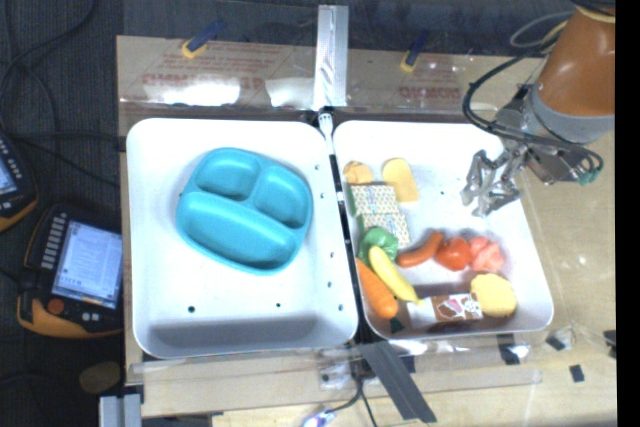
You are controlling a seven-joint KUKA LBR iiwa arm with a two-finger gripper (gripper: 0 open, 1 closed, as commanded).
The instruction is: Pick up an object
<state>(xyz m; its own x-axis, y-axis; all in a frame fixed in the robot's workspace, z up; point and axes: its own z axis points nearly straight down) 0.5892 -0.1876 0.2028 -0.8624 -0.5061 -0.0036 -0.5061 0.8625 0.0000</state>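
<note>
A: In the right bin [440,140], upper right part: one gripper [488,187], metal, hanging off the grey arm [580,65] with the orange band. Position: over bare white floor, above and to the right of the food items, touching none of them that I can see.

B: State of its fingers?

A: Cannot tell. They read as a tangle of grey metal from this angle. Nothing visible between them.

B: Contents of that bin, item by item.

A: Along the left wall, top to bottom: a tan bread-like piece [357,172]; a pale yellow block [400,180] just beside it; a patterned green-and-white packet [380,210] below both; a green pepper [377,240]; a banana [392,275] lying on a slant; a carrot [376,293] at the lower left, touching the banana.

B: And the middle and right?

A: A sausage [420,249], tilted; a red tomato [453,253] at its right end; a pink piece [487,253] touching the tomato; a yellow lemon-like lump [493,294] below that; a dark brown packet [445,308] lying flat along the bottom wall, between carrot and lump.

B: Left bin [150,295]?

A: One blue divided tray [245,207], three compartments, set at a slant in the upper middle.

B: Outside the bins?

A: A handheld pendant [75,265] with a lit screen on the dark floor at far left, cables [50,5] above it.
</note>
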